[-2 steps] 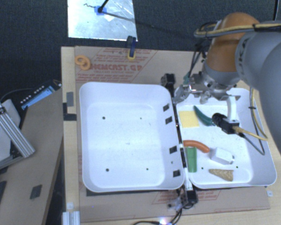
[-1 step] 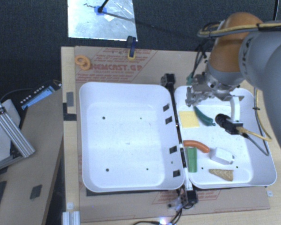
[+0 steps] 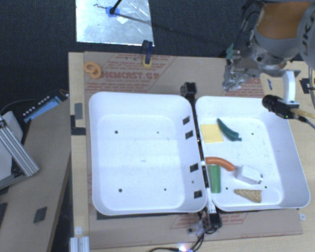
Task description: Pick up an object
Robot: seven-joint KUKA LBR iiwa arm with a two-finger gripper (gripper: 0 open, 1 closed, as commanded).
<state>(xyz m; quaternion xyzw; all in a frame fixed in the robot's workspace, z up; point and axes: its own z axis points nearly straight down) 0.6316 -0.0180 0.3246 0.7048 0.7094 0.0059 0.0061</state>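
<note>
Cardboard-topped bench holds two white bins; the gripper (image 3: 235, 81), finger state impossible to tell, hovers at twelve o'clock of the right bin (image 3: 283, 140), whose crowded orange carrot (image 3: 220, 163) and green stick (image 3: 215, 178) invite a slipped grasp.

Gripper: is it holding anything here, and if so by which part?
Nothing is held. The gripper hangs above the right bin's far rim with nothing between its fingers.
</note>
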